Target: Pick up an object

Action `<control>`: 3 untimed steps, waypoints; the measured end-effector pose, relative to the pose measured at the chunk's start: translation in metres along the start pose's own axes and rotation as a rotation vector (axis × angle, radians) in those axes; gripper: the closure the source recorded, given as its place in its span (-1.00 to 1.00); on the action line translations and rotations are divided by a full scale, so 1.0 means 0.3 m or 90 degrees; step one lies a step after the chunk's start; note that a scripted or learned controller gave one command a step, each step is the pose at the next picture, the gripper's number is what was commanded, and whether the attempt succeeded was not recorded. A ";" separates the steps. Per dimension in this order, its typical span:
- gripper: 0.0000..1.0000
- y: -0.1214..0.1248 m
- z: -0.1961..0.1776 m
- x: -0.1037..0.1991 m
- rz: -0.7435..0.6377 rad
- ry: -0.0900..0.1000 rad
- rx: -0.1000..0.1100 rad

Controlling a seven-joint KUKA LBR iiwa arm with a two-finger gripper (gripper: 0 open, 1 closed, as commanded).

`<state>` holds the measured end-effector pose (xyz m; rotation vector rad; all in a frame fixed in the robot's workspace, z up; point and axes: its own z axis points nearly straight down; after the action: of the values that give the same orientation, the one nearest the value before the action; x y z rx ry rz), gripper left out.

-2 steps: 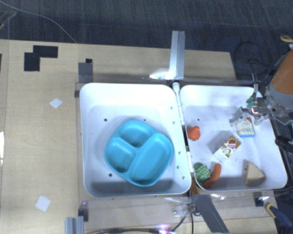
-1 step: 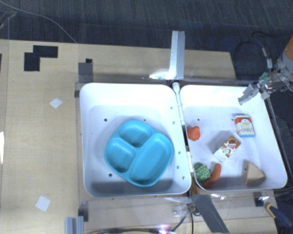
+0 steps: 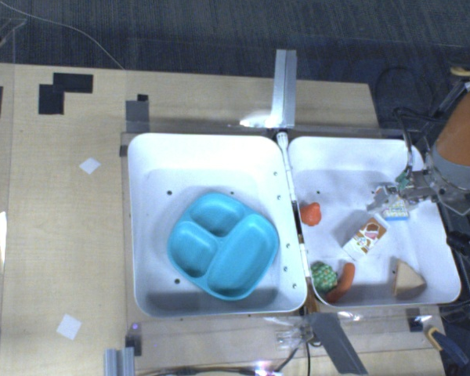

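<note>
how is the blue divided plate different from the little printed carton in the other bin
The blue divided plate lies alone in the left bin; the printed carton shares the right bin with several small items. The plate is far larger than the carton. The plate is one solid blue with rounded compartments, while the carton is boxy, white with a red and brown print. Both rest on the floor of a white bin, apart from the gripper.
</note>
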<state>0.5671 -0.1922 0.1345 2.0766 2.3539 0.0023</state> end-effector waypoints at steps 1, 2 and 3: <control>-1.00 0.000 0.000 0.000 0.000 0.000 0.000; -1.00 0.126 0.128 -0.059 -0.015 -0.005 -0.012; -1.00 0.225 0.141 -0.074 -0.003 -0.005 -0.009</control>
<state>0.6371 -0.2059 0.0925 2.0610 2.3479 0.0112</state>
